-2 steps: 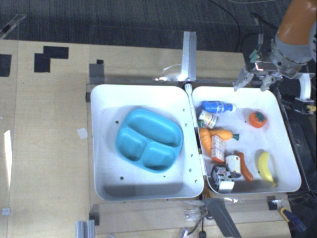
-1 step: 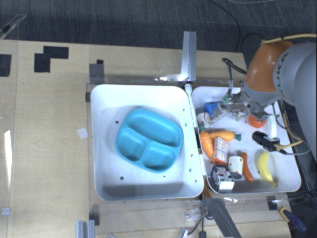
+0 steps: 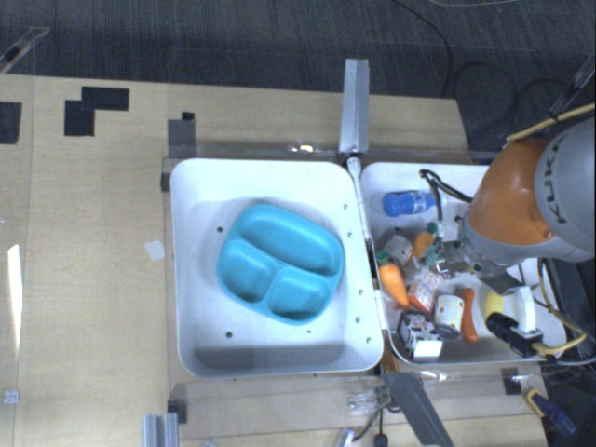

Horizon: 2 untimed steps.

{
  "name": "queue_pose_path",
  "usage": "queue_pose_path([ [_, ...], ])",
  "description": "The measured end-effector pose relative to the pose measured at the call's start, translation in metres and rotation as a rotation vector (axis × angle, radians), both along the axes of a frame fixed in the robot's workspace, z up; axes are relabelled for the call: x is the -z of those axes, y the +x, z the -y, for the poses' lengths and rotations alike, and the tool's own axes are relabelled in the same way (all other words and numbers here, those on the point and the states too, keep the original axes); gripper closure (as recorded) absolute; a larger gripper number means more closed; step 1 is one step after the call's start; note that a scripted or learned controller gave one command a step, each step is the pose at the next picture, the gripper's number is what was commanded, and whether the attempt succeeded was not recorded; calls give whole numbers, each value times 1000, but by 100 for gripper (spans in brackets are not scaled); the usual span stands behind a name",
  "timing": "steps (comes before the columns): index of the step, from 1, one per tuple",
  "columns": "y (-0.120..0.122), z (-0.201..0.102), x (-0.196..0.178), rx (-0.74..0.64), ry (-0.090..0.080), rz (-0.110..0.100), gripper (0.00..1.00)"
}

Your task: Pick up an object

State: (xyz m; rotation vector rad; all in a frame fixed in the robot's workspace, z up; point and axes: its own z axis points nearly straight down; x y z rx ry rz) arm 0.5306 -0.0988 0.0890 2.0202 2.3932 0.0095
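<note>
Pale wood bench under me carries two white bins. Left bin holds a blue three-compartment tray. Right bin is cluttered: a blue bottle, an orange carrot, small packets. My arm covers much of that bin; my gripper's state I cannot tell.
</note>
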Motion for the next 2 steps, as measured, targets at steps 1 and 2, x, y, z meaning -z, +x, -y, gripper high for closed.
queue_pose_path([
  [1,2,-2,-7,-4,1,0,100],
  [2,11,-12,-54,213,3,-13,100],
])
